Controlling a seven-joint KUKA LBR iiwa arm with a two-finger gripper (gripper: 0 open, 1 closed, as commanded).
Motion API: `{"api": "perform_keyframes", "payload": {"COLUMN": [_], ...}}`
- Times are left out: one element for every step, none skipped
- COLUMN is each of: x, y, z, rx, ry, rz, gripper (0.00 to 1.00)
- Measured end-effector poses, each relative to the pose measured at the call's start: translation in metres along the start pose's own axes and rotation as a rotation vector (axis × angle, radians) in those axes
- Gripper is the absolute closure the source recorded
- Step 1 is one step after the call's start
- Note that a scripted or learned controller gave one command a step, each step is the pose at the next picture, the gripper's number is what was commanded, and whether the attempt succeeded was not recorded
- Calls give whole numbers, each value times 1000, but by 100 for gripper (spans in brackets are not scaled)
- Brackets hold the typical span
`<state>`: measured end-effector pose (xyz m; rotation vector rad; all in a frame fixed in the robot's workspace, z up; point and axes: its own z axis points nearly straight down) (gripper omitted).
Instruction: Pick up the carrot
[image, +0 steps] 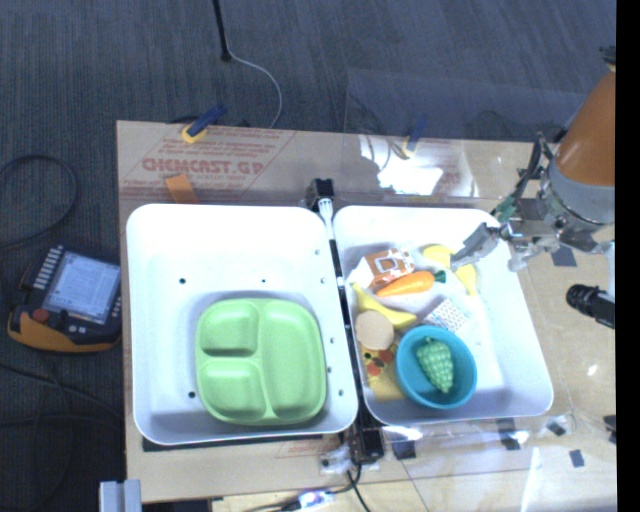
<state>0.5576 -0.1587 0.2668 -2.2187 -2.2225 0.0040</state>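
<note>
The orange carrot (405, 283) lies on its side in the upper middle of the right bin (520, 345), resting on a pile of toy food. My gripper (490, 257) hovers at the bin's upper right edge, to the right of the carrot and slightly above it. Its fingers are spread open with nothing between them. One grey finger (468, 247) points toward the carrot's right end, with a short gap between them.
Around the carrot are an orange-and-white box (388, 265), a yellow piece (437, 255), a banana (385, 308), a tan round item (375, 330) and a blue bowl (435, 367) holding green grapes. The left bin (160, 300) holds a green divided plate (262, 360).
</note>
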Motion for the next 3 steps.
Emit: {"api": "perform_keyframes", "payload": {"x": [0,28,28], "y": [50,47,47], "z": [105,173,164], "rx": [10,-3,-2], "ry": [2,-1,-3], "rz": [-30,-66,-66], "gripper": [0,0,100]}}
